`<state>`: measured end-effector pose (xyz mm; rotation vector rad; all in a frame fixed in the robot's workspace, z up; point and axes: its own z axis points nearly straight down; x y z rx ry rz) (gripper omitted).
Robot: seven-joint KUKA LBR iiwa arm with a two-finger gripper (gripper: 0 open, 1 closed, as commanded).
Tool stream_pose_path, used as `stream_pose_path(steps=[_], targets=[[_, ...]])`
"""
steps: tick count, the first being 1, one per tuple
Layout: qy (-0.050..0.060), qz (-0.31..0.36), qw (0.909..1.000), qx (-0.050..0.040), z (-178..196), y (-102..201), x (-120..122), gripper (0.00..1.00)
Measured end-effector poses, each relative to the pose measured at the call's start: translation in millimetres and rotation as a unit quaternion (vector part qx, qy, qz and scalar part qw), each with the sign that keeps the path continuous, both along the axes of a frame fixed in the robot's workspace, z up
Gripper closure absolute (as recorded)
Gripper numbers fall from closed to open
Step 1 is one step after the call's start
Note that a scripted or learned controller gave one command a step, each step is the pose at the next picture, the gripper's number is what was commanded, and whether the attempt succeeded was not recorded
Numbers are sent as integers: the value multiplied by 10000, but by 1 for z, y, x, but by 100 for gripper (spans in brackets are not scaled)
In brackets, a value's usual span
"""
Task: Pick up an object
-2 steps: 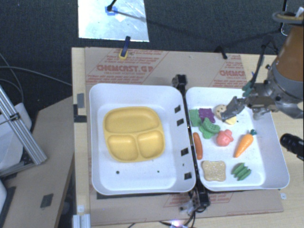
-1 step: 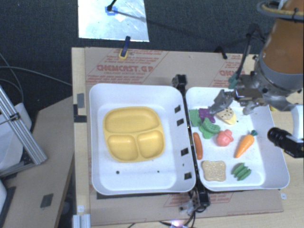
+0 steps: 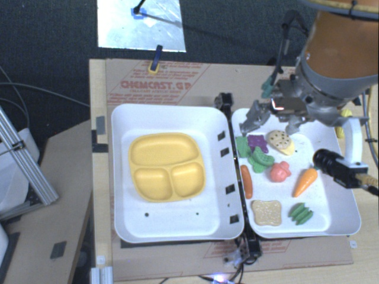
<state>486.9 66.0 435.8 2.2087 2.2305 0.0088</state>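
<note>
The right bin point(image 3: 346, 218) holds toy foods: a purple grape bunch point(image 3: 257, 141), a cream speckled piece point(image 3: 280, 142), green pods point(image 3: 261, 159), a red strawberry point(image 3: 280, 171), a carrot point(image 3: 305, 182), an orange sausage point(image 3: 246, 181), a toast slice point(image 3: 266, 212) and green beans point(image 3: 301, 213). My gripper point(image 3: 269, 128) hangs over the bin's far left part, open, its fingers spread on either side above the grapes and the cream piece. Nothing is between the fingers.
The left bin point(image 3: 124, 218) carries a yellow divided plate point(image 3: 167, 165). A black cylindrical part point(image 3: 334, 165) juts over the right bin's right side. Behind the bins lie a blue and yellow marker point(image 3: 156, 60) and a shiny foil sheet point(image 3: 141, 16).
</note>
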Motion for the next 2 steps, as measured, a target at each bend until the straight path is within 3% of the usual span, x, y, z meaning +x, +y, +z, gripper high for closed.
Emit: stream_pose_path(steps=[1, 2], targets=[[-6, 29, 10000, 17, 44, 108, -1, 0], [-20, -16, 10000, 10, 103, 145, 39, 0]])
